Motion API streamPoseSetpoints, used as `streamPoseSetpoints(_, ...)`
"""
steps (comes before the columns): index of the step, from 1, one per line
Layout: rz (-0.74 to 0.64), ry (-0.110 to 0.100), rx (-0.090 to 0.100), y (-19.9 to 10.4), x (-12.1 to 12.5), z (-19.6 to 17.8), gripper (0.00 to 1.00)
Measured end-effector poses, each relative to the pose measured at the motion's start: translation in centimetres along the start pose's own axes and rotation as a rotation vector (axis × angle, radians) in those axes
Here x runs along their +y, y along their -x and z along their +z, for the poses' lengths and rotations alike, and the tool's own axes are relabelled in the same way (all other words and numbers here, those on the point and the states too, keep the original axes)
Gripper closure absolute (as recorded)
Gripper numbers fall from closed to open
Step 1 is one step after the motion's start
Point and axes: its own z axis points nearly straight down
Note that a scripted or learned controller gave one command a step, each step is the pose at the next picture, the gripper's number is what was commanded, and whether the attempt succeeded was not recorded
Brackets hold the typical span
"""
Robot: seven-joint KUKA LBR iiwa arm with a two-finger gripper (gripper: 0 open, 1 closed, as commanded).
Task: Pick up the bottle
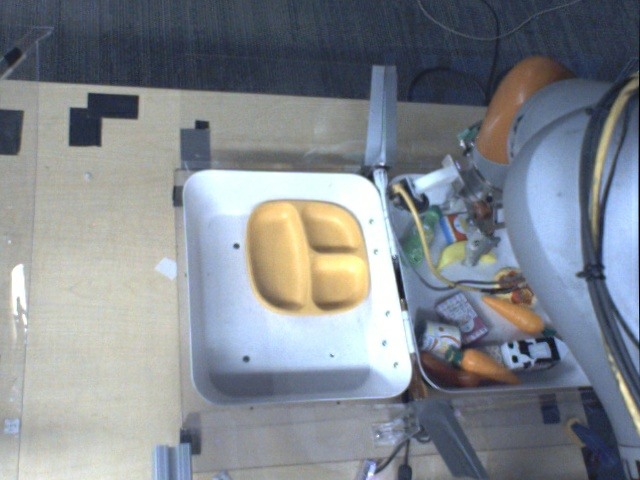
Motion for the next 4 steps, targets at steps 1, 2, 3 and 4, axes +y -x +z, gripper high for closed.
streamPoseSetpoints(1, 0.0, -0.004, 0.003, -0.2, -0.1, -1.0, 1.0)
streamPoseSetpoints(2, -0.111, -0.002, 0.001, -0.6, -9.5, -12.4, 1.0)
streamPoseSetpoints(3, -0.155, -0.001, -0.003, 2.9, -0.3, -4.6, 1.0)
streamPoseSetpoints(4, 0.032, 0.0, 0.004, 0.3, -0.5, 0.0, 1.0)
